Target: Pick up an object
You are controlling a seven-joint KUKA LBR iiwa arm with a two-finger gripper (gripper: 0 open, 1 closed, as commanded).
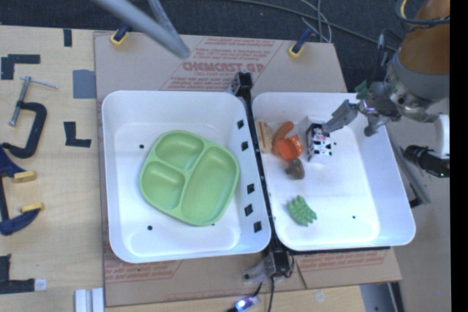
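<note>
Green ridged plastic toy lies in right bin.

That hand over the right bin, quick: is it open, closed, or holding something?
Hand: above the black-and-white toy in the right bin; open or closed cannot be told.

The arm is grey with an orange band, black cables looping above its metallic hand.
</note>
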